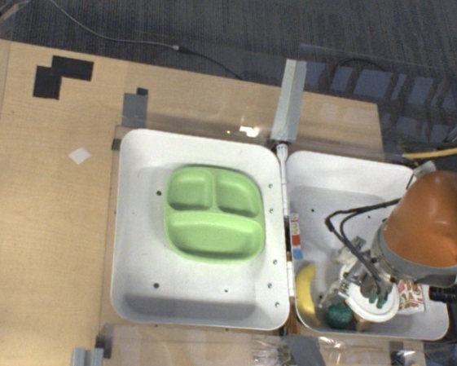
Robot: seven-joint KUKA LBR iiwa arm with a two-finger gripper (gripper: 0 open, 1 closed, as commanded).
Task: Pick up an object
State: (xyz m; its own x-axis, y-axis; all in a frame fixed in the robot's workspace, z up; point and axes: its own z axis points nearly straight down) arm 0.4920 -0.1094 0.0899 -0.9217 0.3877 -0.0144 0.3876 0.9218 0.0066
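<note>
Operator: Status of the pick?

Technician: Not complete. The gripper (361,290) is low in the right bin (326,189), just right of the yellow banana-like object (305,289) and directly above a green object (339,315). The jaw state cannot be told; the wrist blocks it. Probably nothing is lifted. Grasp and lift remain. The green tray (213,213) sits in the left bin (137,233).

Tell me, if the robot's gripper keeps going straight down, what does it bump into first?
Probably the small dark green round object, which sits right under the gripper in the right white bin, beside the yellow banana-like object. Depth is hard to judge from above, so this is a guess.
</note>
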